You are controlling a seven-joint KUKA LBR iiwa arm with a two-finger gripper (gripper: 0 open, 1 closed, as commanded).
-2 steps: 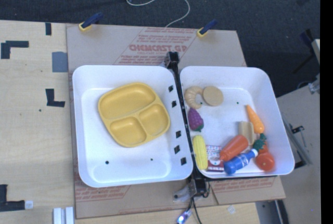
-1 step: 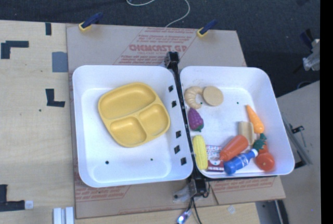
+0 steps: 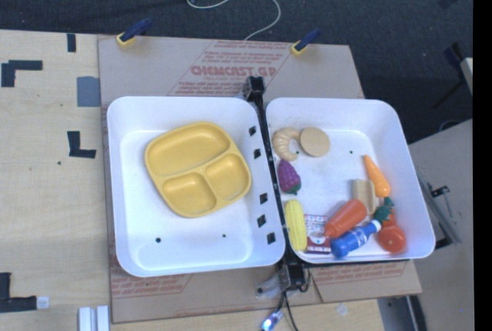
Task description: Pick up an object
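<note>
I pick the corn cob (image 3: pixel 294 223) lying by the right bin's (image 3: pixel 400 130) left wall: light, stiff, slippery plastic, best pinched across its middle. My gripper's state I cannot tell.

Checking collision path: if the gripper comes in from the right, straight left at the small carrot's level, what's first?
Likely the right bin, at its outer wall, if the approach is low. If it clears the rim, the small orange carrot. Height is unclear from this slant.
</note>
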